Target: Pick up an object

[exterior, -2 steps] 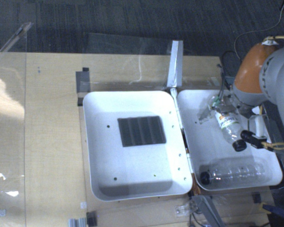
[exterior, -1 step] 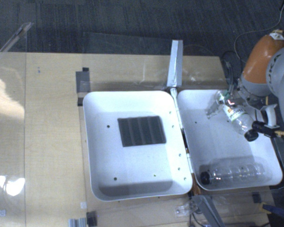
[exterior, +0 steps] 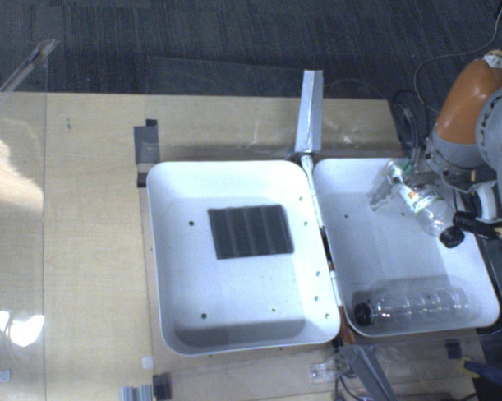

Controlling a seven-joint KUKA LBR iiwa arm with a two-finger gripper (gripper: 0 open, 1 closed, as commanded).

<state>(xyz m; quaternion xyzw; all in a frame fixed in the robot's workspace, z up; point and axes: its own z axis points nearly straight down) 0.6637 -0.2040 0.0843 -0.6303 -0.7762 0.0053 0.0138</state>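
Pale wood formed the desk, with dark carpet beyond its far edge. On it, the left bin held a dark ribbed mat near its middle. Beside it, the right bin held a clear plastic bottle lying on its side along the near wall. At the far right corner, the pincer hovered beside a crumpled clear bottle; whether it was clenched could not be told.
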